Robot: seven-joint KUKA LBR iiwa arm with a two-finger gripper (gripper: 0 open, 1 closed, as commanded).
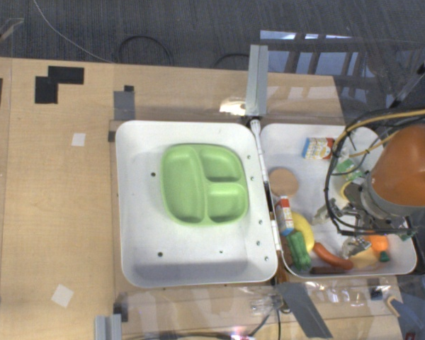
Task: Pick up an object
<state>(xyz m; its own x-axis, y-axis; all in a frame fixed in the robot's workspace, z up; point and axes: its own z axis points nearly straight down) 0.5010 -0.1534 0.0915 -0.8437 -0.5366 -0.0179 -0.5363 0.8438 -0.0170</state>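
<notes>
The right bin [290, 142] holds several small items. A small colourful box [317, 147] lies near its far side and a brown round disc [283, 181] sits left of centre. A red and white tube [285, 212], a yellow piece [303, 232], a green piece [298, 251] and a red sausage-like piece [331, 258] crowd the near left corner. An orange piece [378, 244] and a pale yellow piece [365, 258] lie at the near right. My gripper [357, 244] hangs low over the near right part of this bin, right beside the orange piece, under the arm's orange band [408, 166].
The left bin [138, 261] carries a green divided plate [202, 183] in its middle. Black cables [334, 183] loop from the arm over the right bin. A metal post [257, 76] stands behind the wall between the bins.
</notes>
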